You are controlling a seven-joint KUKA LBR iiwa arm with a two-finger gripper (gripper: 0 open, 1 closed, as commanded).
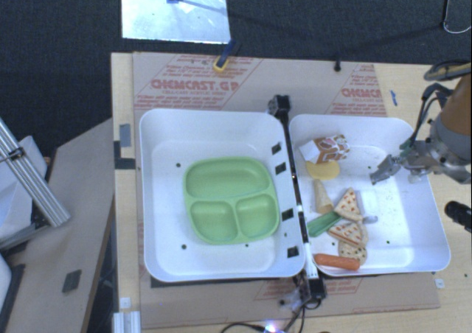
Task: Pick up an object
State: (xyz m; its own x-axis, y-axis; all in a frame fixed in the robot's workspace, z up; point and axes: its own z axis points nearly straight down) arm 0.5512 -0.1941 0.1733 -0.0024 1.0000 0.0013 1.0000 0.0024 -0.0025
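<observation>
Carrot (337, 261) at near rim | tool (386, 170) above right bin (413, 258)

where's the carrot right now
The carrot lies in the right bin, at its near edge toward the divider, just below the pizza slices and well left of the gripper.

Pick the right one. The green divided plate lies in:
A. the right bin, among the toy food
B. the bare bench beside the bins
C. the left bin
C: the green divided plate sits flat in the left bin, while the toy food lies in the right bin.
</observation>
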